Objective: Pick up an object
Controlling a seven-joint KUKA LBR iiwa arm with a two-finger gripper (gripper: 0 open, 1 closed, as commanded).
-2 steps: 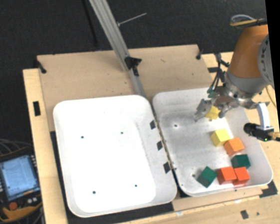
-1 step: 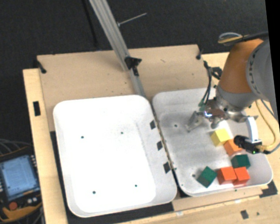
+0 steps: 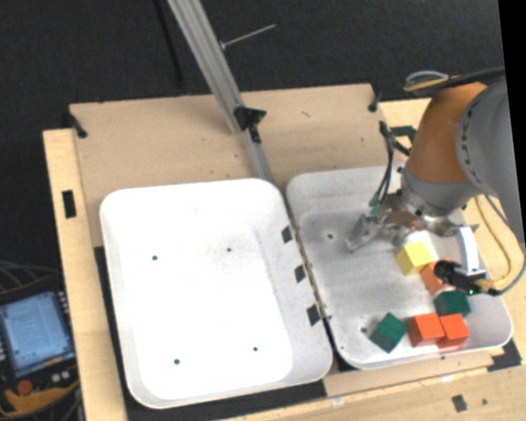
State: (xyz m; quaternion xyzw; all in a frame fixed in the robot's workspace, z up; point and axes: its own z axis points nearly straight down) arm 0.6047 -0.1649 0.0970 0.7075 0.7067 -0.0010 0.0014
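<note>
The gripper (image 3: 367, 231) hangs low over the right bin (image 3: 337, 196), whose upper-left floor lies bare; whether the claw is clenched or released, I cannot tell. The blocks crowd the bin's lower right edge: a yellow cube (image 3: 415, 255) just beside the wrist, a green block (image 3: 387, 331) touching smooth orange blocks (image 3: 437, 328). No legible writing anywhere.

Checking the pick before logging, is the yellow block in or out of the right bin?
In. The yellow block lies inside the right bin, near the arm.
</note>
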